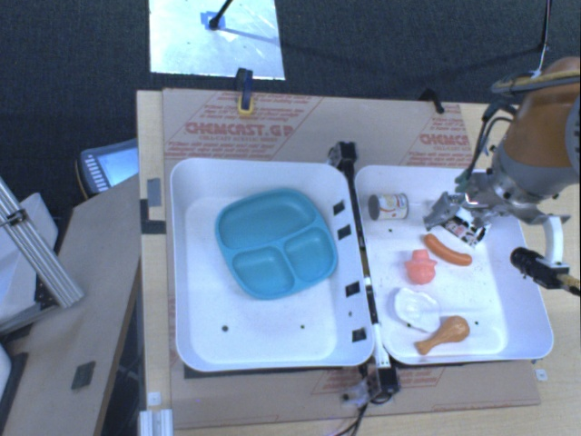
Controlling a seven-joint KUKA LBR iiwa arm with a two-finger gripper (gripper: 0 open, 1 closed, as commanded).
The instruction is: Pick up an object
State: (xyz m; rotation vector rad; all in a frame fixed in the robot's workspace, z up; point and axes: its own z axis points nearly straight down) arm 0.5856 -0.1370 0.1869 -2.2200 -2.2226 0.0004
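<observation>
Hand (457,218): hangs low in the upper part of the right bin (536,321), fingers spread apart, nothing between them. Toy sausage (448,249): orange, lying aslant just below the hand, close beside its fingertips. Small can (389,207): on its side to the hand's left, near the bin's upper-left corner, with a gap between can and hand. Pink toy (419,267): lumpy, left of the sausage, near the bin's middle. White round piece (416,307): below the pink toy, pale against the floor. Toy drumstick (444,333): tan, touching the white piece's lower right edge, close to the front rim. Open floor lies along the right bin's right side. Left bin (195,334): holds a blue divided plate (276,242) at centre, with bare margin all round. Both bins rest on a cardboard-covered worktop (300,116).
</observation>
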